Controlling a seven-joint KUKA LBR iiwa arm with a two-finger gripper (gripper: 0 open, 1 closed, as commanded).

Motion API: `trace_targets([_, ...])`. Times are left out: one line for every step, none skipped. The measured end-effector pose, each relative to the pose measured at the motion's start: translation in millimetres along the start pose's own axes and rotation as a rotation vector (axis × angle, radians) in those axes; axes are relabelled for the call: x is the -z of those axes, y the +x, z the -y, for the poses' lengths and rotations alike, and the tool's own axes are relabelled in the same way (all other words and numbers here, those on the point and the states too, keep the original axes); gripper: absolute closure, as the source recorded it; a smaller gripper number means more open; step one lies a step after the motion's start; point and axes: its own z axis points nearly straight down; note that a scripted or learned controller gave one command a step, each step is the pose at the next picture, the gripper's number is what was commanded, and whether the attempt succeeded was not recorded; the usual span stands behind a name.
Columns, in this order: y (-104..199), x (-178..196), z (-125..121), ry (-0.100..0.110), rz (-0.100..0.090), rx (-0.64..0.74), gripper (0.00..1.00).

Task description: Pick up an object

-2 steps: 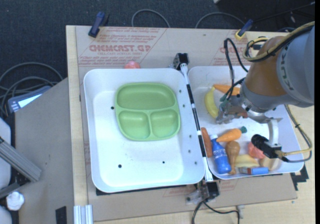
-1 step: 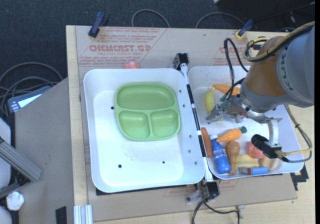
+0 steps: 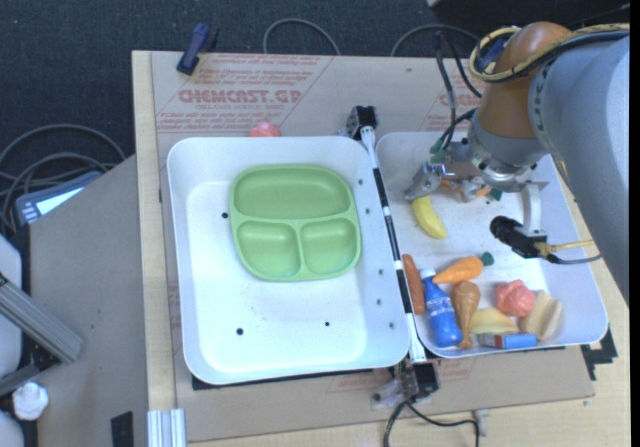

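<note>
A: Camera view, looking down at a slant. Found the hand [image 3: 452,180] yet?

B: Found it, right of centre in the frame, below the grey arm [image 3: 590,85] and its orange band [image 3: 515,85]. Hangs over the upper left part of the right bin [image 3: 592,307].

A: Open or closed? Holding anything?

B: Cannot tell how far open, nor whether anything is held. Too much metal and cable crowded together there to read.

A: And something to pick up?

B: Plenty in that same bin. Closest is a yellow banana [image 3: 430,217], lying just below the hand and slightly left of it, near the bin's left wall. Cannot say whether touching or apart.

A: Further down?

B: Crowded along the lower edge of the bin. Starting at the left: a thin red-orange stick [image 3: 411,280] against the wall, then a blue bottle [image 3: 441,311], then a carrot [image 3: 458,270] with a green tip lying above the bottle. Further right, a pink-red lump [image 3: 514,296] and a tan piece [image 3: 545,314], close together. Also a blue pen-like thing [image 3: 510,340] flat at the very bottom.

A: Left side of the frame?

B: Left bin [image 3: 290,325], white as well, with a green divided plate [image 3: 295,218] sitting in its upper half. Both bins side by side on the table [image 3: 240,95], covered in printed brown board. Up at the table's upper left corner, a small blue clip [image 3: 195,48].
</note>
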Motion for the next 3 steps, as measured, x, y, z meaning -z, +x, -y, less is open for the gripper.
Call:
trace_targets([5,0,19,0.003,-0.001,-0.001,0.0])
trace_targets([5,10,19,0.001,0.0,-0.001,1.0])
trace_targets([96,100,52,-0.001,-0.002,0.0,1.0])
